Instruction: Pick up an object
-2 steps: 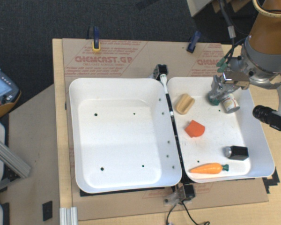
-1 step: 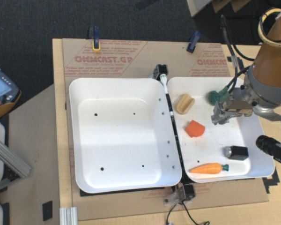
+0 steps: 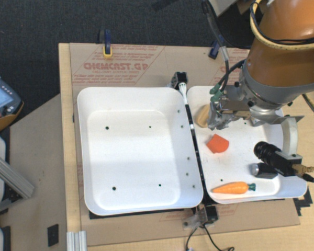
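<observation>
The pincer [image 3: 215, 122] hangs low over the right bin [image 3: 235, 163], close to its far-left corner, and points down at the bin's floor. Whether it is spread or pressed together I cannot tell from this slanted view, and nothing is seen pinched in it. Just beside it, right at the bin's left wall, is a tan piece [image 3: 202, 116] — in my judgement this is the object the arm goes for, because the pincer is so near to it, though the wall may leave little room for a grasp on that side. Nearer to the front edge, and apart from the pincer, an orange block [image 3: 217, 144] lies on the open floor, where it looks easier to reach from above. A toy carrot [image 3: 231, 188] lies along the front edge of the same bin, its green end towards the right. All three are loose in one bin, I think so that the program may choose any of them. The left bin [image 3: 131, 156] sits against the right one along their long sides, and its floor shows a few small dark dots. Both bins rest on a brown board [image 3: 115, 67] with red print that reads "CHEMCAST GP"; the smaller line below is too fine to read. A blue clamp [image 3: 107, 40] grips the board's far edge — probably to hold it in place.
</observation>
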`<state>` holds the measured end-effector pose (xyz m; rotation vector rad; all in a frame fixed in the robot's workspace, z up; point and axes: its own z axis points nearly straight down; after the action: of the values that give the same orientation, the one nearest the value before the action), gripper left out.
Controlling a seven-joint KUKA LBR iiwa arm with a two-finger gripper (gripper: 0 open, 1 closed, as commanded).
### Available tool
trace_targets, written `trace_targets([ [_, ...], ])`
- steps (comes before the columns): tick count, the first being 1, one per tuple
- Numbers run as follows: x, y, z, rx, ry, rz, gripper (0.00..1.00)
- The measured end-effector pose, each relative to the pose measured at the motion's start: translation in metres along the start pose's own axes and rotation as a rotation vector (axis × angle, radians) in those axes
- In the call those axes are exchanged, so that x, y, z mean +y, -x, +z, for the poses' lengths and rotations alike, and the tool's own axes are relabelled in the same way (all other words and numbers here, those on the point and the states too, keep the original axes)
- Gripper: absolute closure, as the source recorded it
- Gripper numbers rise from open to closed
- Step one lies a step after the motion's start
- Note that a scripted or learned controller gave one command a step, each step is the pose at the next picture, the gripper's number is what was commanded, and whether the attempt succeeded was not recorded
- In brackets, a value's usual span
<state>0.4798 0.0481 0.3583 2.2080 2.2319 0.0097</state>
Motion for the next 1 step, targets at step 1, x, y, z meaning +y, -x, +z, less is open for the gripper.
trace_targets([
  [1,0.0387,-0.0355,0.0412,-0.003,-0.01,0.007,1.0],
])
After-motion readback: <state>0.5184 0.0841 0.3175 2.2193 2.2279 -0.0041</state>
